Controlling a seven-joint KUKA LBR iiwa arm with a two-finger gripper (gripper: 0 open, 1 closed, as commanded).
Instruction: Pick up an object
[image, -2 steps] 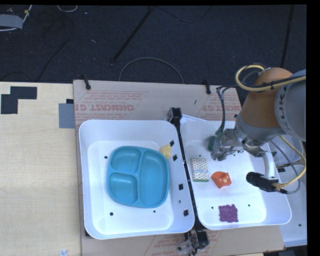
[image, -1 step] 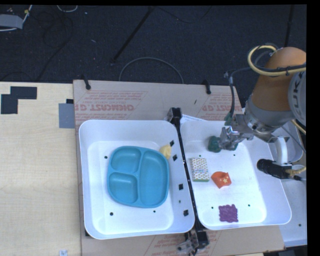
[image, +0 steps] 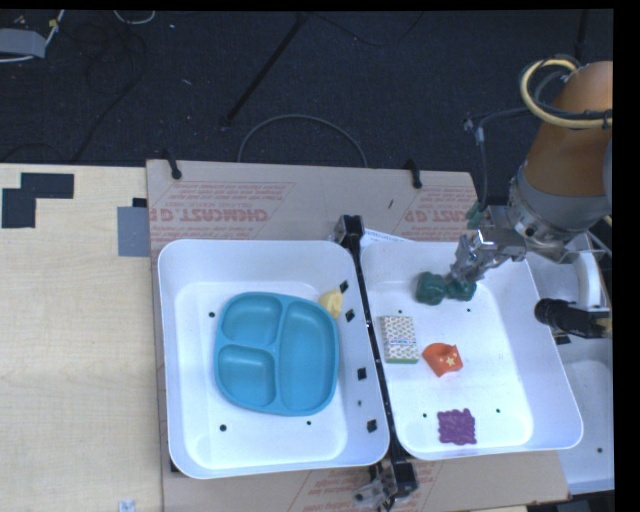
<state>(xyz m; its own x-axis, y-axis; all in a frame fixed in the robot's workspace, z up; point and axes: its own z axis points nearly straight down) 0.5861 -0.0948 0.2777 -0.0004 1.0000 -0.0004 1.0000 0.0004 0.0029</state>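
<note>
Dark carpet behind bench, cables looped across it. Cardboard sheet (image: 300, 205) under two white bins, pale wood to left. Left bin (image: 190, 300) held blue plate (image: 277, 352), smooth plastic, three compartments; small yellow piece (image: 331, 299) just beside its upper right rim. Right bin (image: 540, 400) held dark green lump (image: 438, 289), patterned box (image: 399, 338), orange crumpled piece (image: 443, 358), purple fuzzy patch (image: 457, 426). Gripper (image: 470, 270) low at green lump, touching it; grip could not be told.
</note>
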